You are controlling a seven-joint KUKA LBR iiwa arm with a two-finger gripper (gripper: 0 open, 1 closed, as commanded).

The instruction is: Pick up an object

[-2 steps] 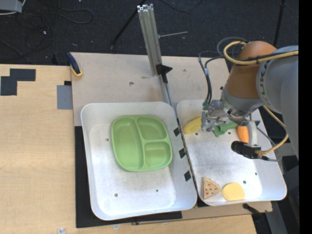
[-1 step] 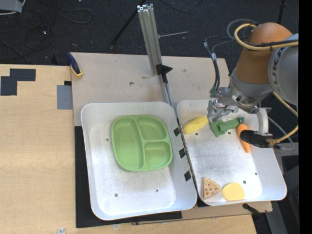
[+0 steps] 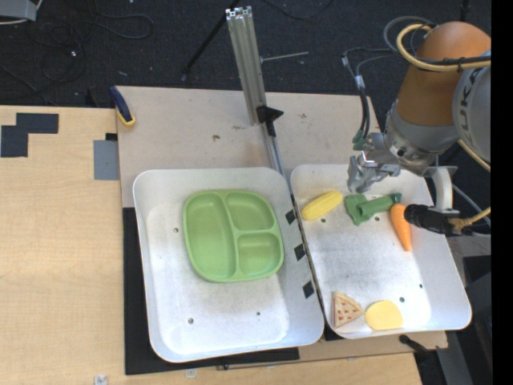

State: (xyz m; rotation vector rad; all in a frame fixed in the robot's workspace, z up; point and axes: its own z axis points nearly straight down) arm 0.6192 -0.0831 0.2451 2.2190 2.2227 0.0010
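Pizza slice [image 3: 345,309] and yellow disc [image 3: 383,315] lie nearest in the right bin [image 3: 449,291]. Far back, the gripper [image 3: 365,175] hovers over the green toy [image 3: 370,207], between corn [image 3: 321,206] and carrot [image 3: 401,225]; jaw state unclear. Descending off-centre could nudge the corn aside.

The arm [image 3: 449,79] has a rounded orange band above a grey wrist housing. A yellow cable and several grey ones loop around it at twelve o'clock; another yellow lead runs off at four o'clock. At its eight o'clock sits the gripper [image 3: 365,179], small, bare metal, with angular silver parts.
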